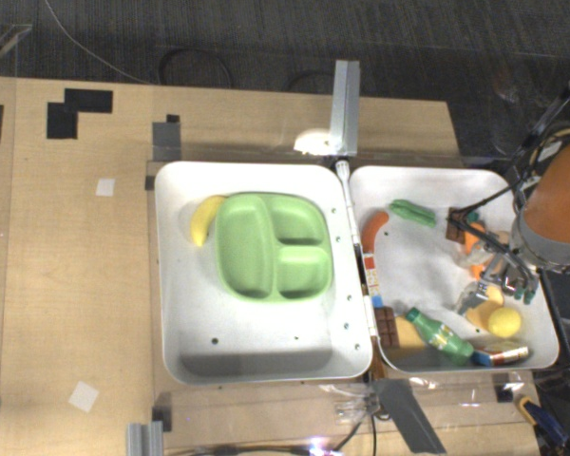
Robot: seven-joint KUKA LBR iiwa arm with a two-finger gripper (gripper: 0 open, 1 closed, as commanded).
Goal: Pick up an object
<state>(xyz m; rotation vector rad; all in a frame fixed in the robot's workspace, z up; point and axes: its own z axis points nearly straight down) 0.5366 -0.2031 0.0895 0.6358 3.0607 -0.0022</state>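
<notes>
The gripper point(479, 295) was seen low in the right bin point(418, 180), just above a yellow lemon point(503, 322). Whether anything was gripped could not be told.

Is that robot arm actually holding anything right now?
It cannot be told. The end effector sits low in the right bin, just above a yellow lemon, but nothing is visibly in its grip.

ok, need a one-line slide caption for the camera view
Arm's tool low in the right white bin, beside a yellow lemon-like toy; left white bin holds a green divided plate and a banana.
</notes>
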